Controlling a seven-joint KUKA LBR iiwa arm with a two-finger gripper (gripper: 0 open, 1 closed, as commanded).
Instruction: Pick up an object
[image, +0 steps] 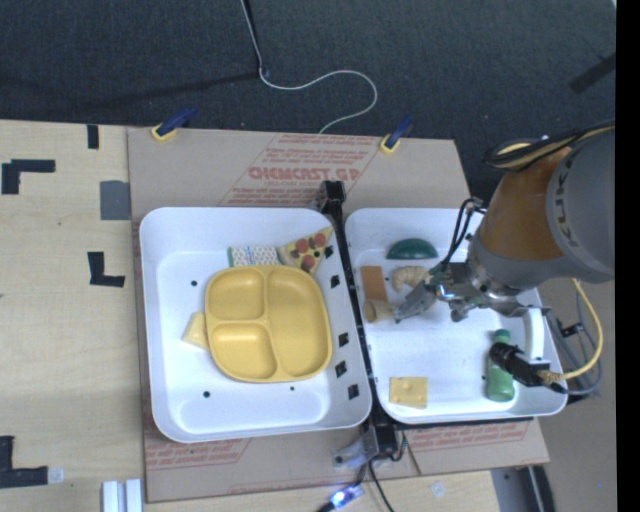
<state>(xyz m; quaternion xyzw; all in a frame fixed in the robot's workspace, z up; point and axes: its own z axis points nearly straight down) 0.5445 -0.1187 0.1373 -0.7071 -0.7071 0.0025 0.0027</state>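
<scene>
The left shallow white bin is taken up largely by a yellow divided plastic plate, with a patterned card and a pizza-printed piece lodged at its far edge. In the right shallow white bin are seen a dark green dome, a tan wooden block, a green bottle and a flat yellow square. The grey arm with its orange band is reached in from the right, and its gripper is set low over the bin's middle with the fingers spread apart, nothing being seen between them.

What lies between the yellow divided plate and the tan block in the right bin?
In the camera view, the two bins' adjoining rims separate the yellow plate from the tan block.
</scene>
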